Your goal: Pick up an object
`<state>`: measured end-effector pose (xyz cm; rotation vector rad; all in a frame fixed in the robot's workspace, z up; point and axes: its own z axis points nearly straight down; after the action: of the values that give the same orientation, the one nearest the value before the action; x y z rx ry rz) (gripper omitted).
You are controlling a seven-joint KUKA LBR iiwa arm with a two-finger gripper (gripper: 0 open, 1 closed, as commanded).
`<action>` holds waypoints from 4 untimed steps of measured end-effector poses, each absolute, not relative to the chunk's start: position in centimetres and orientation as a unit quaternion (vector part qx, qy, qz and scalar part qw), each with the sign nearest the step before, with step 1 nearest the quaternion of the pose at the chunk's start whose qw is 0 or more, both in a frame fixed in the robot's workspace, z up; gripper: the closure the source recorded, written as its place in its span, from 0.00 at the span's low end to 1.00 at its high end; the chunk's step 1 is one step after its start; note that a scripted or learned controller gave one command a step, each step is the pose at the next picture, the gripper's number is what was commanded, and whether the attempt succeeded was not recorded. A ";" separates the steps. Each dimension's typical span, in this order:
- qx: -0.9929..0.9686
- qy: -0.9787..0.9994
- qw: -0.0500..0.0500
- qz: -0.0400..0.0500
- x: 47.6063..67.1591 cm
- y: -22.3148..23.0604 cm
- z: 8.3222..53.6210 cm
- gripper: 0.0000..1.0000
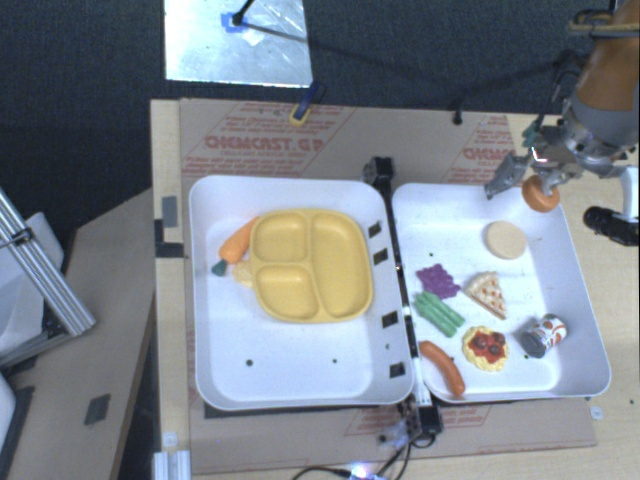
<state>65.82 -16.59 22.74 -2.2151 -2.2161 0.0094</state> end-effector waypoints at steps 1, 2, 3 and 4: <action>-0.706 -0.708 -0.001 0.000 66.1 -16.6 23.5 0.00; -0.706 -0.708 0.000 0.000 66.2 -16.6 19.4 0.00; -0.707 -0.707 0.000 0.001 66.2 -17.3 14.8 0.00; -0.706 -0.709 0.001 0.001 66.3 -16.9 10.6 0.00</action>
<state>66.32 -16.88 10.59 -2.2148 -2.2248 0.0028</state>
